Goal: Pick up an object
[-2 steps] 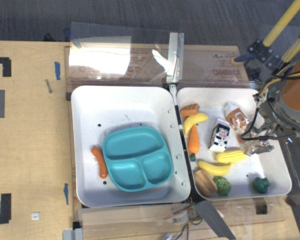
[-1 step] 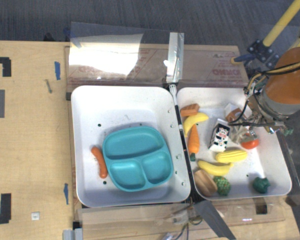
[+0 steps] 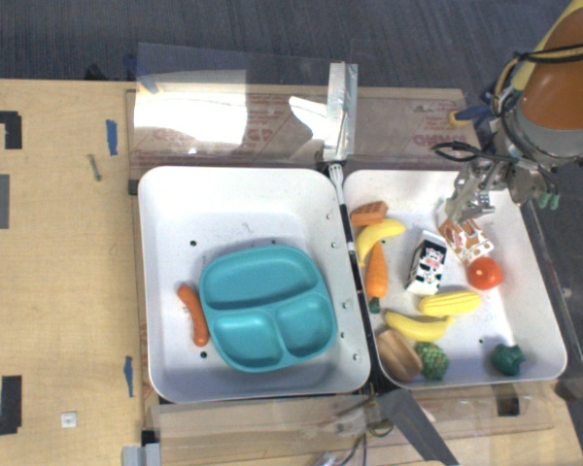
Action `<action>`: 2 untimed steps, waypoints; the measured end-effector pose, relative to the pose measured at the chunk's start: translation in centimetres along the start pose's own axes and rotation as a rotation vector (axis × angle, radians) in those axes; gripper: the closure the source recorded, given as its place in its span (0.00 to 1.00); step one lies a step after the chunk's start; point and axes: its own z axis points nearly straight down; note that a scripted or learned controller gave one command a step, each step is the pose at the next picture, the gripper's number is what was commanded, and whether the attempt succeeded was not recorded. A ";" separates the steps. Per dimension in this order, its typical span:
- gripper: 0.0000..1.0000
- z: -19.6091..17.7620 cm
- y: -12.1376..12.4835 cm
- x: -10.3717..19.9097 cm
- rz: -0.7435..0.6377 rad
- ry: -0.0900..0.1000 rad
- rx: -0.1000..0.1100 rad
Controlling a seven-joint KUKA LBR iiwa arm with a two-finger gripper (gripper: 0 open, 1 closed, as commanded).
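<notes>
My gripper (image 3: 472, 200) hangs over the back part of the right bin (image 3: 549, 304), just behind a small red-and-white box (image 3: 466, 240). Close to that box lie a red tomato (image 3: 484, 274) and a white carton with black print (image 3: 428, 263). Further left in the bin are an orange sausage (image 3: 368, 212), a yellow banana (image 3: 380, 233) and a carrot (image 3: 376, 272). Toward the front lie a corn cob (image 3: 449, 303), a second banana (image 3: 417, 325), a brown bread piece (image 3: 398, 353), a broccoli (image 3: 431, 360) and a dark green vegetable (image 3: 506, 358).
The left bin (image 3: 165, 212) holds a teal divided plate (image 3: 267, 306) and an orange sausage (image 3: 193, 315) beside it. A clear plastic sheet and a metal upright (image 3: 340, 115) stand behind the bins. The arm's orange band (image 3: 561, 90) is at the upper right.
</notes>
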 end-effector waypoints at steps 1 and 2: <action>0.00 0.4 -0.1 0.2 0.002 0.008 -0.001; 0.00 8.2 2.1 4.4 -0.038 -0.017 0.007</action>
